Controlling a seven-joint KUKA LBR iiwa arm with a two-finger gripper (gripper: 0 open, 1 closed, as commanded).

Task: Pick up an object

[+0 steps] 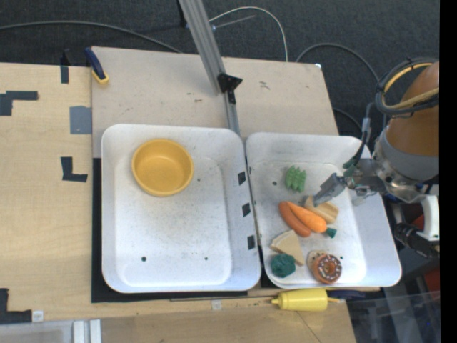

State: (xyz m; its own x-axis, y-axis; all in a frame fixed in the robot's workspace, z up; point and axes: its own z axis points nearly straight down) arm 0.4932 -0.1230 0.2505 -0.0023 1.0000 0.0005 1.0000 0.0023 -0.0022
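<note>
Reaching in over the right bin [371, 263], my tool [330, 189] hangs just above the carrot [303, 219], tilted down toward it; I cannot tell from this angle how it stands or whether it has hold of anything. With the carrot as landmark, lying orange and slantwise in the middle of that bin: a pale wedge [327, 211] touches its upper right end, a green piece [295, 178] sits well above it, a tan slice [289, 244] lies just below it, a teal lump [283, 265] lower still, and a sprinkled doughnut [327, 267] below and to its right. Far left of the carrot, a yellow bowl [163, 166] sits in the left bin [178, 263]. Below the carrot, outside the bin, a yellow bottle [303, 300] lies on my desk [43, 213].
</note>
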